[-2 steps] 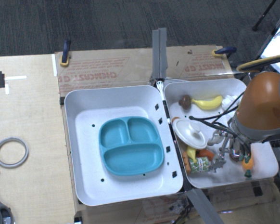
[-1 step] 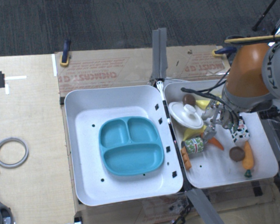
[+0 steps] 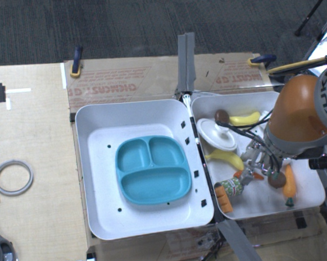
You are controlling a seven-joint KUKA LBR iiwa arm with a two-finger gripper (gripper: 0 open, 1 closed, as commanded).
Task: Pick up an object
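We've got the claw point(image 3: 255, 164) low in the right bin point(image 3: 304, 200), w/ the arm's orange band bulking over it from the right. Can't tell if it's released or clenched; the metal bits blur into the clutter, and we see nothing clearly caught in it.

Right beside it, to its left: a yellow banana point(image 3: 226, 159) lying slantwise, prob touching the tip or nearly so. Just below sits a small green patterned thing point(image 3: 234, 187), and below-left an orange carrot-like piece point(image 3: 222, 200) against the bin's left wall. To the right, a dark brown round item point(image 3: 277, 179) and a 2nd carrot point(image 3: 289, 182) near the front corner. Further back, a white lid-like dish point(image 3: 217, 134), a second banana point(image 3: 245, 118) and a dark knob, all crowded.

Our read: we're at the grasp step, nothing lifted yet. To do it well we'd commit to one target, likely the near banana, come down square across its narrow width, not along its length, and avoid pinching the neighbours too. Slow lift, check it comes w/ us.

Left bin point(image 3: 94, 177) holds a teal divided plate point(image 3: 153, 169); out on the desk point(image 3: 27, 121), a grey tape ring point(image 3: 13, 177).
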